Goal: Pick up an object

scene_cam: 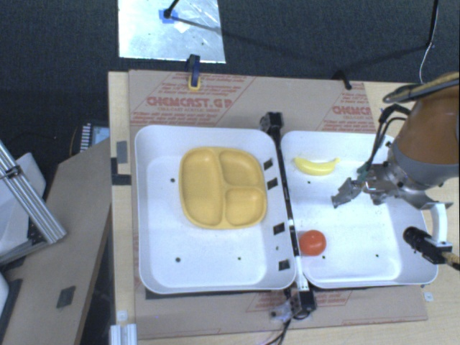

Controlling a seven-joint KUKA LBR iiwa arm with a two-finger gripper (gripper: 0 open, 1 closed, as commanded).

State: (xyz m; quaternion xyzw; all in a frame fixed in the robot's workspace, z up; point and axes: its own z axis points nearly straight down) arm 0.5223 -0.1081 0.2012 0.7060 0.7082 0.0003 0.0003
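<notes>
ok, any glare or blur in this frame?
Camera view: glare on the shiny sheet at top; bins bright white but not washed out; banana, tomato and yellow plate fairly sharp; gripper slightly soft; shadows faint.

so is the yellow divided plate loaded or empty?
Empty. The yellow divided plate lies flat in the left bin, all three compartments bare. The banana and the orange-red ball sit in the right bin.
</notes>
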